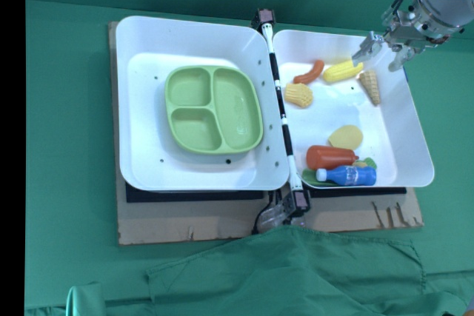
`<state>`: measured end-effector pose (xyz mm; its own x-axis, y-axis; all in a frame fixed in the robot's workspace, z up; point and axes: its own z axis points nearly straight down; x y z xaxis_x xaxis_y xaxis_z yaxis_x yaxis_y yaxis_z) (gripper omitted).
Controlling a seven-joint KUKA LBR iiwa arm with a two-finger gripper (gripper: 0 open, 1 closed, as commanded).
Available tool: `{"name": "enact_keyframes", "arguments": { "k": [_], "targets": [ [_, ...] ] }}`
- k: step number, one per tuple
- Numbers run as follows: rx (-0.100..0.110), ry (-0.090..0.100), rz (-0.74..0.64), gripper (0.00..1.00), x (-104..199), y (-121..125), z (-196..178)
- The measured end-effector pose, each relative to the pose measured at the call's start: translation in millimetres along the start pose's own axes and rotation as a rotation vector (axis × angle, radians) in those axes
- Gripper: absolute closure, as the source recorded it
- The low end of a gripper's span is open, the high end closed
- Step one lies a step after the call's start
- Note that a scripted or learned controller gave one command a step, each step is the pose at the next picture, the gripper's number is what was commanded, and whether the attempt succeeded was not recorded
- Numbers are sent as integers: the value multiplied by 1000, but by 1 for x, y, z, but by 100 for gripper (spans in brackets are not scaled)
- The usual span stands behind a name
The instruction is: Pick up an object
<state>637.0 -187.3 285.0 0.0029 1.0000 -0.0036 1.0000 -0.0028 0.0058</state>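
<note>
The ice-cream cone, at the far right of the right bin, looks a light, stiff, slippery plastic toy best pinched across its wider upper part, and it lies just below the gripper, whose fingers hang spread and hold nothing.

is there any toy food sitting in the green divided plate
No, the green three-compartment plastic plate in the left white bin holds nothing, and the toy foods such as the yellow corn cob lie in the right white bin.
</note>
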Motion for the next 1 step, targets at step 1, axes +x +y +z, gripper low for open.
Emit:
{"name": "enact_keyframes", "arguments": {
  "k": [1],
  "targets": [
    [-1,-2,-4,0,4,65,74]
  ]
}}
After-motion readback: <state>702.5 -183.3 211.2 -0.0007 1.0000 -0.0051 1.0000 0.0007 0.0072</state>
